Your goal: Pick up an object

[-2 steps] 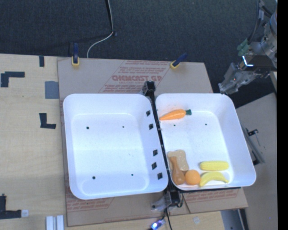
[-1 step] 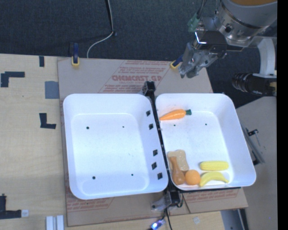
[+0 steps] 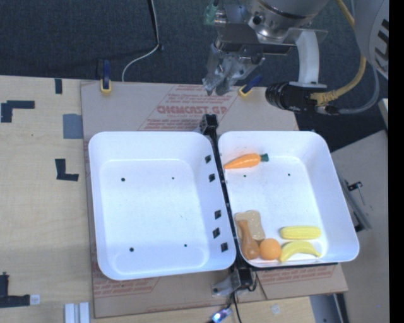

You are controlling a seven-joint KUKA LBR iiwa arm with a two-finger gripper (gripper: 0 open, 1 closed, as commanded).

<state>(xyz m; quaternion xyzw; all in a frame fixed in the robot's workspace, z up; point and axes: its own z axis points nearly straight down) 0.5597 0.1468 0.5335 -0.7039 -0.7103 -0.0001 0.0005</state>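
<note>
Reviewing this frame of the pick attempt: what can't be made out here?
- Gripper: its fingertips blur against the brown board, so its state and contents are unreadable in the camera view.
- Arm: cut off by the top edge.
- Tan item in the right bin: too small to identify; it lies against the orange ball.
- Corn and banana: whether they touch is unclear.

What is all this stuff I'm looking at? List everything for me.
Bins: two, white, side by side; left bin, right bin.
Toy carrot: one, orange with green tip, right bin, far left part.
Toy bread slice: one, tan, right bin, near edge.
Toy orange: one, orange, beside the bread.
Toy banana: one, yellow, near corner.
Toy corn: one, yellow, just behind the banana.
Cardboard sheet: one, brown, under bins.
Gripper: one, grey metal, above the far edge.
</note>
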